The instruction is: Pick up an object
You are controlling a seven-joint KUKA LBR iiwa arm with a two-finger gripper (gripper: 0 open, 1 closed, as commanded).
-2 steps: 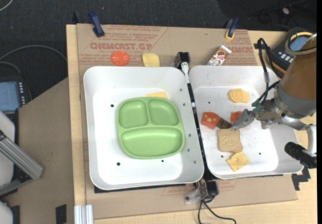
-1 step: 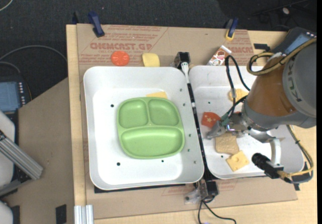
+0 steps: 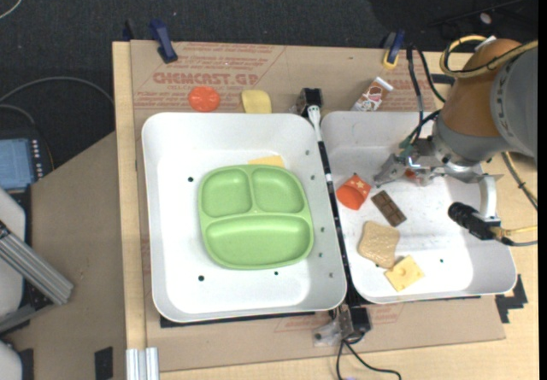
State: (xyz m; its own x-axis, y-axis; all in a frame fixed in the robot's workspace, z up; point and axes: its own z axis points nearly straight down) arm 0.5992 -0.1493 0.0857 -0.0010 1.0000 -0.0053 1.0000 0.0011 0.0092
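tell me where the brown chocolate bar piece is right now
The brown chocolate bar piece lies in the right bin, near its middle, between the orange-red piece on its left and the toast slice just below it.

Two bins sit side by side on the tabletop. The left bin holds a divided plate. The right bin holds a toast piece, with a cheese block just in front of it and a bar just behind. The gripper hovers over the right bin's rear half.
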